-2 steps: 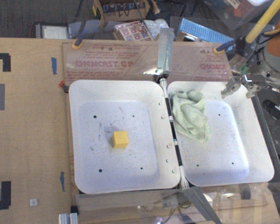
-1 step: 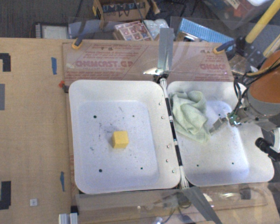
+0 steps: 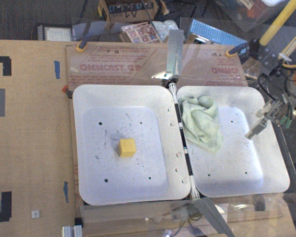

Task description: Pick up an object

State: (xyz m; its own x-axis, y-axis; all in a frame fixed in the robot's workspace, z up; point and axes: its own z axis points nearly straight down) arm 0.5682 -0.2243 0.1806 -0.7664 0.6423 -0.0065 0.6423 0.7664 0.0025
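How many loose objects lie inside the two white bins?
2: a yellow block in the left bin; a pale green cloth in the right bin. The cloth may hide something.

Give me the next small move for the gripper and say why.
Probably slide the gripper left and lower it toward the pale green cloth. The gripper sits over the right bin near its right side with nothing seen between its fingers, and the crumpled cloth lies in that same bin against its left wall, closer than the yellow block in the left bin.
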